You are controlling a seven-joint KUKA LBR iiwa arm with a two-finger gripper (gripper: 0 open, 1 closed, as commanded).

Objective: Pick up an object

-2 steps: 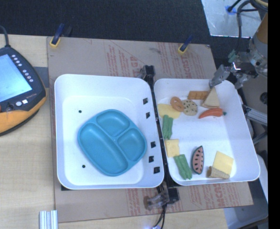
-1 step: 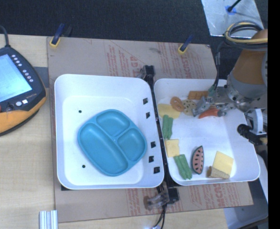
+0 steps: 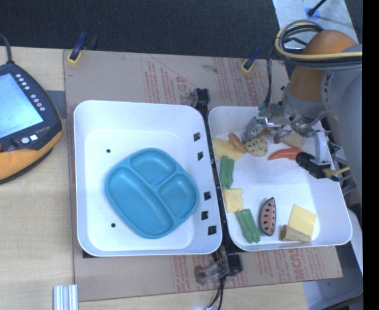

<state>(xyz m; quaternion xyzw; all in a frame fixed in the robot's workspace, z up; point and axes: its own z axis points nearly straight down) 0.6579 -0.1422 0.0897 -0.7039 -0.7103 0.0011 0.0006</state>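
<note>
Cookie, round, tan, dark-speckled, sits at the far end of the right bin, directly under the gripper, which overlaps its upper edge; you cannot tell whether the gripper is released or clenched. The arm hides the bin's far right corner. Left bin holds a blue divided plate. Open floor mid-bin. Nearby: orange chili, yellow cheese wedge, watermelon slice.

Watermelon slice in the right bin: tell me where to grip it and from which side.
Grip the watermelon slice across its narrow width at mid-length, coming straight down from above. It lies flat and elongated, with bare bin floor on both long sides, though the green piece lies close on its left.
</note>
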